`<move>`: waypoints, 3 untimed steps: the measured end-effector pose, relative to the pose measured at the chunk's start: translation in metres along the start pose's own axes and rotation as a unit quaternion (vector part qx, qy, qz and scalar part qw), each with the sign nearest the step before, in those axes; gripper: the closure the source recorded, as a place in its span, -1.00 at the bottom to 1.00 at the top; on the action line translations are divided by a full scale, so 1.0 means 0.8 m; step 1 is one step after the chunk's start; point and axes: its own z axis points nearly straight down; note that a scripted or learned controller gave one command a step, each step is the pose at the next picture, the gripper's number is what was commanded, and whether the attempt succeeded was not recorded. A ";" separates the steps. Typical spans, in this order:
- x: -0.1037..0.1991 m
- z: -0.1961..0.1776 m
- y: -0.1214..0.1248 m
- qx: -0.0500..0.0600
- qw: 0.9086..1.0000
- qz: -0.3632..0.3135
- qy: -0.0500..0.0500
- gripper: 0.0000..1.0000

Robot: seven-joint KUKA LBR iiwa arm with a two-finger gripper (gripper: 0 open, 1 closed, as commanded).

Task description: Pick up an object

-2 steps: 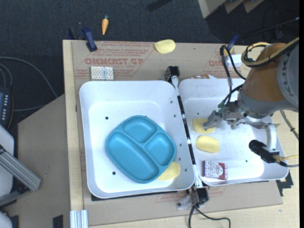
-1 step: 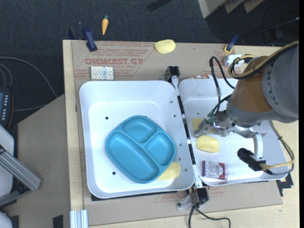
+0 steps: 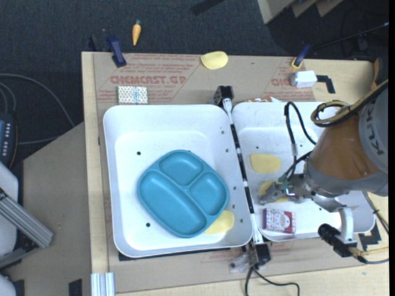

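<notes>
A yellow object (image 3: 268, 188) lies low in the right bin (image 3: 271, 121), right at the tip of the gripper (image 3: 272, 191), whose fingers reach over it from the right; from this angle it cannot be told whether they are spread or closed, or whether they have hold of it. A second, flatter yellow piece (image 3: 265, 163) rests on the bin floor just beyond the gripper, toward the far wall. On the near side of the gripper, close beneath it, sits a small red-and-white box (image 3: 279, 221).

The grey arm (image 3: 345, 159) with its orange band enters from the right and covers much of that bin.

To the gripper's left, past the divider where the two bins meet, the left bin (image 3: 123, 128) holds a blue divided plate (image 3: 182, 192), with another yellow object (image 3: 220, 222) tucked against the plate's near right edge.

Farther off, on the bench (image 3: 166, 76) behind the bins, lie a yellow lump (image 3: 214, 60), a small patterned packet (image 3: 133, 94) and a white block (image 3: 303, 78). A small carrot-like toy (image 3: 136, 32) sits on the dark floor beyond the bench.
</notes>
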 end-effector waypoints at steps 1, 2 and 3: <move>-0.019 -0.001 0.108 -0.002 1.000 -0.001 -0.001 -1.00; 0.001 -0.001 0.074 0.000 1.000 -0.001 0.000 -1.00; 0.001 -0.013 0.075 -0.001 1.000 0.000 0.000 1.00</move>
